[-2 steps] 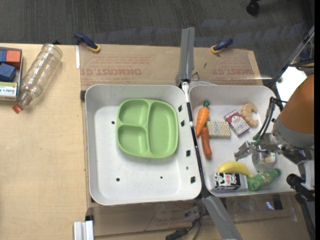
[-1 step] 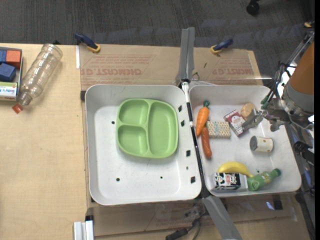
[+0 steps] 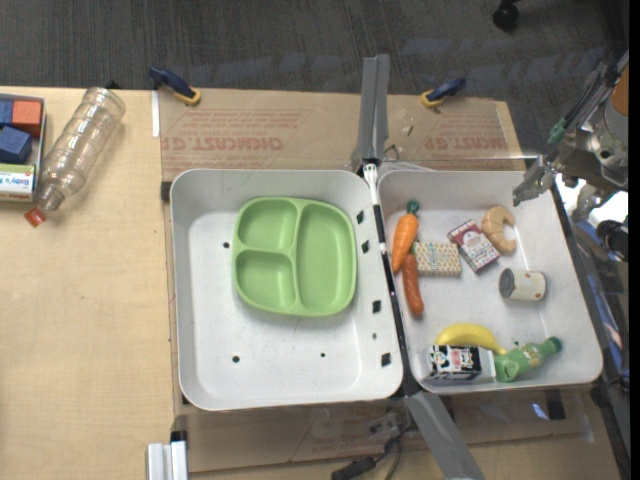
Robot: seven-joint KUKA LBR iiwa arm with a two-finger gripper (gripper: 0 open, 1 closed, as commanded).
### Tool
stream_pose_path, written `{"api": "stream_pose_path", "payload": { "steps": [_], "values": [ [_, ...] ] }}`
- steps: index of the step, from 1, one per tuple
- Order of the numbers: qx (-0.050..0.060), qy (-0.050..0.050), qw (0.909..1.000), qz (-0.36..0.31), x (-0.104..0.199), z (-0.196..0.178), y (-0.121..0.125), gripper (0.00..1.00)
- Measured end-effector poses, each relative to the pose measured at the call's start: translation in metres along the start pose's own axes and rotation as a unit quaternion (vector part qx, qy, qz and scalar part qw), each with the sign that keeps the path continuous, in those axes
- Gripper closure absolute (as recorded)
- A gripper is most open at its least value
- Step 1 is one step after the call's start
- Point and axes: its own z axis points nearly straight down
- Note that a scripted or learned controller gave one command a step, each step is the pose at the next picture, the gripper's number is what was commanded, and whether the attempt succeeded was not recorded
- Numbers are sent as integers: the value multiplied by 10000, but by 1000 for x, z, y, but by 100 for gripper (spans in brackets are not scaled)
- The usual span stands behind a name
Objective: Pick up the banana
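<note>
A yellow banana (image 3: 468, 336) lies near the front of the right bin (image 3: 585, 313), curved over a small black-and-white carton (image 3: 456, 362) and just left of a green bottle (image 3: 524, 358). My gripper (image 3: 533, 182) hangs over the bin's far right corner, well behind the banana and off to its right. Nothing shows in its grasp.
The right bin also holds a carrot (image 3: 404, 235), an orange sausage (image 3: 412, 285), a cracker (image 3: 437, 258), a red packet (image 3: 474, 245), a croissant (image 3: 499, 227) and a small can (image 3: 523, 285). A green divided plate (image 3: 296, 257) sits in the left bin (image 3: 200, 318). A plastic bottle (image 3: 78, 145) lies on the bench.
</note>
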Motion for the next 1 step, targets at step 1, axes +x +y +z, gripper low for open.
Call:
{"api": "stream_pose_path", "payload": {
  "steps": [1],
  "values": [
    [13, 0, 9907, 1362, -29, 97, -6, 0]
  ]
}}
